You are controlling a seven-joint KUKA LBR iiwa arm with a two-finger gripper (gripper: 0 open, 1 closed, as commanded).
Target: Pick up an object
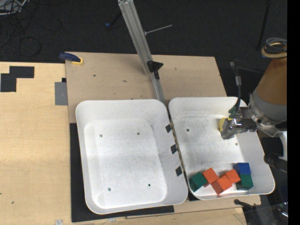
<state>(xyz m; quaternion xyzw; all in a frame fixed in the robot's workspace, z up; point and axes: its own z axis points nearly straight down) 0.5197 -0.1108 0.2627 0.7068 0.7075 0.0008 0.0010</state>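
My gripper (229, 128) hangs over the right part of the right bin (201, 125), reaching in from the right. A small yellow block (223, 123) shows right at the gripper's left tip, touching or just beside it; whether it is gripped is unclear. Several blocks cluster in the bin's front right corner: a green block (198, 180), an orange block (210, 175), two more orange blocks (221, 185) (232, 176), a blue block (243, 168) and a dark green block (245, 182).
The left bin (124, 153) lies next to the right one, joined by black clips (173, 148). A slanted aluminium bar (139, 41) rises behind the bins. A blue and yellow clamp (71, 57) sits at the bench's back left.
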